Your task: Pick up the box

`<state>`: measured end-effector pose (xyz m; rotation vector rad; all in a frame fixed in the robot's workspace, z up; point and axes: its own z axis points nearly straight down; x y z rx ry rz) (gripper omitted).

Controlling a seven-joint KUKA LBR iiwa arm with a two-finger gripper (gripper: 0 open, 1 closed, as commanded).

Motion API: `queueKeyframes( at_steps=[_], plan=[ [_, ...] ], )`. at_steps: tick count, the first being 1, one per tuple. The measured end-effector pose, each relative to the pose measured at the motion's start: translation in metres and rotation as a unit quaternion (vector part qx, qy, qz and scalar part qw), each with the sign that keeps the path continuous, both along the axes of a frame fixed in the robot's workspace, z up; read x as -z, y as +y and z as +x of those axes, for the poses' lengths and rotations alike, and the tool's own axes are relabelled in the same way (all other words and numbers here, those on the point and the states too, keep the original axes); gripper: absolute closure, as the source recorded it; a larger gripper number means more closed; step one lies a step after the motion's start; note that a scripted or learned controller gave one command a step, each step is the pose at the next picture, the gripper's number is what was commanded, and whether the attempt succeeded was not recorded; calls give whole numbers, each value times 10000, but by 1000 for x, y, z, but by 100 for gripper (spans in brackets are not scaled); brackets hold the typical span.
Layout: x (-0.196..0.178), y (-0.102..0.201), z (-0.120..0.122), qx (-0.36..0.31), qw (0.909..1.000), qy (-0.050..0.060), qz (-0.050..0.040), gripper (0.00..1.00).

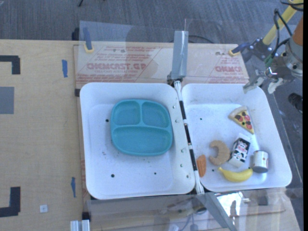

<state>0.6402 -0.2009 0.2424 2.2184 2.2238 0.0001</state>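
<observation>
I see the fingers (260,81) spread and empty above the right bin's (211,100) far corner. The box (240,150) lies well below them, beside the banana (236,174); approach and pickup remain.

A single fixed camera looks down at a slant from above the bench (38,129), taking in both white bins (96,177) side by side, from moderate height.

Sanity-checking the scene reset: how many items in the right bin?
6, in the right bin: pizza slice, croissant, box, can, banana, carrot at the divider. None looks hidden.
</observation>
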Motion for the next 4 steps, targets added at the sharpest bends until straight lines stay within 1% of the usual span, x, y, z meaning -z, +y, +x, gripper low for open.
queueKeyframes(
  at_steps=[1, 2, 3, 4],
  plan=[
    [132, 28, -75, -626, 9980, 1, 3, 0],
    [152, 82, -106, 676, 9977, -64, -14, 0],
    [-52, 13, -126, 527, 9986, -9, -6, 0],
    [-52, 14, -126, 523, 9986, -5, -6, 0]
  ],
)
